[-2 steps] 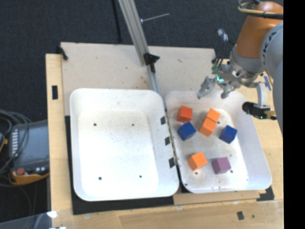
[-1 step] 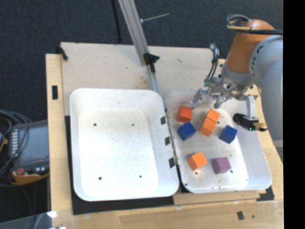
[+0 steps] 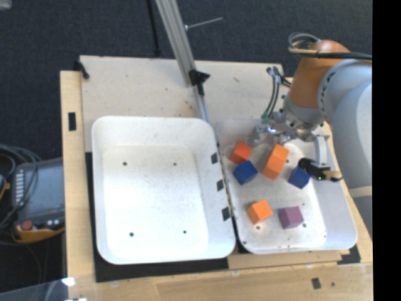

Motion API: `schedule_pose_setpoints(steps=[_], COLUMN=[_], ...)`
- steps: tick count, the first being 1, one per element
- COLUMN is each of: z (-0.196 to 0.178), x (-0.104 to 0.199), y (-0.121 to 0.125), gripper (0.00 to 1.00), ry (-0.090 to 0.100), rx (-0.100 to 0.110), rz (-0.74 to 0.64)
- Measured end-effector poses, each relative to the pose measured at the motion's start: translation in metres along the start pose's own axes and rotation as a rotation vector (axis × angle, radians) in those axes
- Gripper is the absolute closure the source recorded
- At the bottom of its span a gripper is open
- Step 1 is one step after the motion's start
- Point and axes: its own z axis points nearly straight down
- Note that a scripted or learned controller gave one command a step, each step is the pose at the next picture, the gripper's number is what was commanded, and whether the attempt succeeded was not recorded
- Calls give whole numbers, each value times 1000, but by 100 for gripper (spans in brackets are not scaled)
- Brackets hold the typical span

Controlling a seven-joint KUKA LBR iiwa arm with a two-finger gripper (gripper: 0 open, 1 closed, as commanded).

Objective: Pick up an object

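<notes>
The right bin [image 3: 335, 227] holds several small blocks. An orange cube [image 3: 242, 152] and a blue cube [image 3: 245, 172] lie touching near its left wall. A taller orange block [image 3: 276, 160] stands tilted just beside them. Another blue cube [image 3: 299, 178] lies to the right, and an orange cube [image 3: 259, 211] and a purple cube [image 3: 290, 217] sit toward the front. My gripper [image 3: 274, 137] hangs at the bin's back, right above the tall orange block. The wrist hides where it meets the block.
The left bin [image 3: 125, 168] lies beside the right one with a narrow gap between them. A slanted metal post [image 3: 178, 39] rises behind the bins. The grey arm [image 3: 341, 118] covers the right bin's back right corner.
</notes>
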Motion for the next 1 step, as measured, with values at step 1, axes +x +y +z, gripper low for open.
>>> schedule_pose_setpoints(steps=[1], z=[-15], x=[-1], y=[2], gripper=[100], ry=[-3], rx=[-6], rz=[-3])
